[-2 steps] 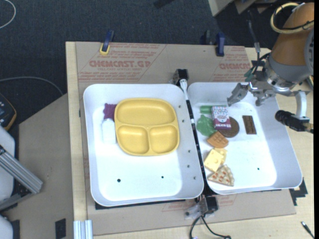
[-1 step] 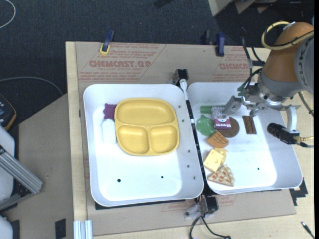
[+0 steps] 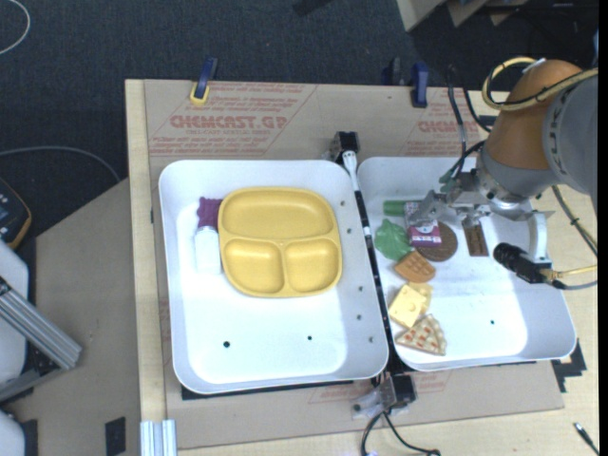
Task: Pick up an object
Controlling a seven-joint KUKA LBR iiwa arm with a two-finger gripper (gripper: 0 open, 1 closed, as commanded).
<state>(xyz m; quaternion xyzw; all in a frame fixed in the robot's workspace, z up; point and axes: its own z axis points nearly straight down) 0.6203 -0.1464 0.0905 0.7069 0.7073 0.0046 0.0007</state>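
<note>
Bench (image 3: 285,112): brown board carrying two white bins side by side. Left bin (image 3: 275,359) holds a yellow tray (image 3: 280,238) with three compartments, set toward the bin's far edge; a purple item (image 3: 208,211) and a white item (image 3: 205,250) lie against the tray's left side, both partly covered by it and hard to identify.

Arm (image 3: 532,126) enters over the right bin's (image 3: 532,335) far right corner. Gripper (image 3: 429,218) sits low in the far left part of that bin, directly over a brown disc (image 3: 437,245). Its finger state cannot be determined; wrist hardware covers it.

Toy food lies in a row along the right bin's left edge: green leaf (image 3: 390,240) just left of the gripper, cookie (image 3: 415,268) touching the disc's near side, cheese (image 3: 409,305), then pizza slice (image 3: 424,335) nearest the near edge. A brown bar (image 3: 476,239) lies right of the disc, partly under the wrist.
</note>
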